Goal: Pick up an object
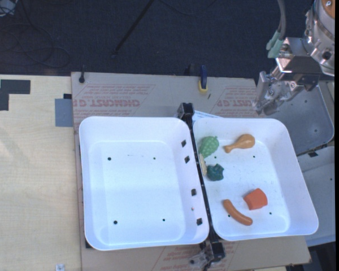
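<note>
The right bin holds several small toys: a light green leafy piece, a dark green piece, a tan drumstick, an orange-red block and an orange sausage. My gripper hangs above the cardboard just beyond the right bin's far right corner, apart from every toy. Nothing shows between its fingers.
The left bin sits beside the right one, joined by black clips along the shared wall. A yellow-and-blue clamp holds the cardboard's far edge. The arm's wrist looms at the upper right.
</note>
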Robot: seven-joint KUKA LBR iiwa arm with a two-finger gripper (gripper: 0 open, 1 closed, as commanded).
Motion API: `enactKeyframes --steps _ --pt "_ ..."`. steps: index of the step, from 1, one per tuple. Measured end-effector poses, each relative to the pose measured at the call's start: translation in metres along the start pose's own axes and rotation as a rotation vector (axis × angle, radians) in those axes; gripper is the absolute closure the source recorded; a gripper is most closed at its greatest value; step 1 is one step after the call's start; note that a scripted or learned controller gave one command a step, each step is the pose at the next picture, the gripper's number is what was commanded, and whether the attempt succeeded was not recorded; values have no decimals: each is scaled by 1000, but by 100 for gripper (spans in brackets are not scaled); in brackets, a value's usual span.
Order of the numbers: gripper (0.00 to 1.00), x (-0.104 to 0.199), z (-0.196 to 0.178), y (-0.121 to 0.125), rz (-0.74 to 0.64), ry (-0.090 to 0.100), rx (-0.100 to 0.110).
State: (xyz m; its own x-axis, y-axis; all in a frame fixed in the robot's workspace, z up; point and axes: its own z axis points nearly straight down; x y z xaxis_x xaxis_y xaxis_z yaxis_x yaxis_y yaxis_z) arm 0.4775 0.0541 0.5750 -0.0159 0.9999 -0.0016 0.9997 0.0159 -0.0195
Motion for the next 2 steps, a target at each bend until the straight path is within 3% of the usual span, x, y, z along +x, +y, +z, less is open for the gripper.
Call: enactKeyframes --steps 2 --pt "100 1 -19 1 -6 0 7"
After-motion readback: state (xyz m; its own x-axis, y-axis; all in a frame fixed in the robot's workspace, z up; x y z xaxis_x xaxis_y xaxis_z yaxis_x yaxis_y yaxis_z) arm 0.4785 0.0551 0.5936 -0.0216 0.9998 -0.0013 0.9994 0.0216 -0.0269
